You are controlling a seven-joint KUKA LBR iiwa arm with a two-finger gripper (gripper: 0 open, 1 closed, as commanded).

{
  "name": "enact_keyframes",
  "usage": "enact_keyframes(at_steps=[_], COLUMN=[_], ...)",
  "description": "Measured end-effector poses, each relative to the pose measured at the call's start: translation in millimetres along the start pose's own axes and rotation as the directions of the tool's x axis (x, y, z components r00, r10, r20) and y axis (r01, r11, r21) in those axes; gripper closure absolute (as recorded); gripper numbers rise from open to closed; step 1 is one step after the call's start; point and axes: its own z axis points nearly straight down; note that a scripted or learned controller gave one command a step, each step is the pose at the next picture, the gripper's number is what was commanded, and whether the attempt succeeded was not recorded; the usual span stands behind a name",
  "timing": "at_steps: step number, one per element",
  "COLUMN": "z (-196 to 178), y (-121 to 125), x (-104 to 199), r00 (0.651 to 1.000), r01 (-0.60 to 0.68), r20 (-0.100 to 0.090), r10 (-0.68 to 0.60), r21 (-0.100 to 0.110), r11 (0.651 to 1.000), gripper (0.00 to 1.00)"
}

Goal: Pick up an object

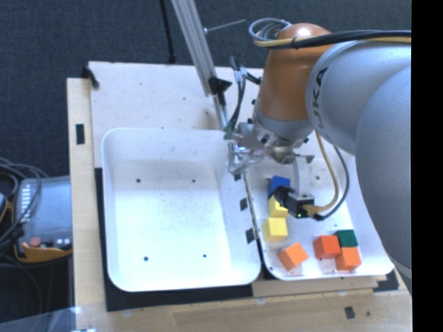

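Pale wood surface (79,206) carries a left shallow white bin (166,134) and a right shallow white bin (325,274), side by side. Right bin, near end: orange cube (293,255), red-orange cubes (348,258), green block (346,238). Further in: yellow blocks (276,228), then blue block (279,183). Hand (271,156) hangs over that bin's far end, just past the blue block; open or closed, can't tell.

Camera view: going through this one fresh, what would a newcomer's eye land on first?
The big grey arm with its orange band looms in the upper right, its hand low by the left edge of the right bin. Next come the bright pieces in that bin: a blue block, a yellow block, an orange block and a green block.
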Motion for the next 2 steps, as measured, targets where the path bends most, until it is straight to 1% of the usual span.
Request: enact_keyframes(at_steps=[1,2], z=[11.8,11.2], y=[19.7,19.0], x=[42.9,40.0], r00=[1.000,1.000], r01=[-0.001,-0.002], r20=[0.000,0.002], r10=[0.001,0.002], r21=[0.000,0.001], r11=[1.000,1.000], gripper=[1.00,0.00])
